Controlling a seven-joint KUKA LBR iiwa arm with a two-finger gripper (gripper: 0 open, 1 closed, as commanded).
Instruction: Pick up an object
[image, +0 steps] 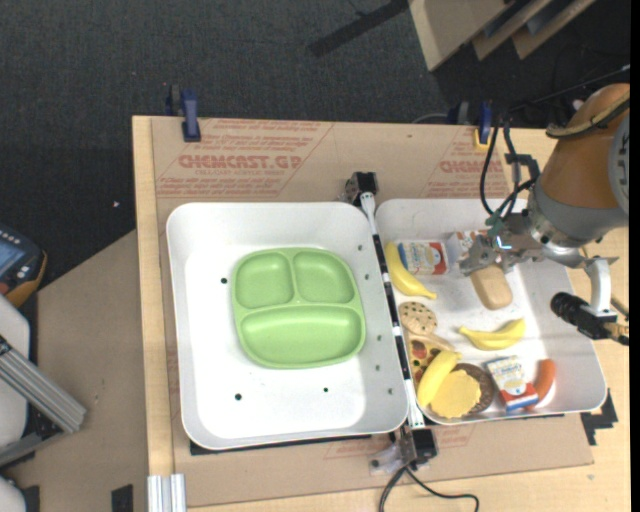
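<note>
A divided plate lies in the left bin; food items crowd the right bin.

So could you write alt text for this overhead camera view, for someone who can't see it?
A grey and orange robot arm reaches from the right, its gripper low over a tan bread-like piece in the right bin, among toy bananas and other play food. The left bin holds a green divided plate.

The arm is cut off by the right edge; the gripper is blurred; its fingers are too unclear to tell.
</note>
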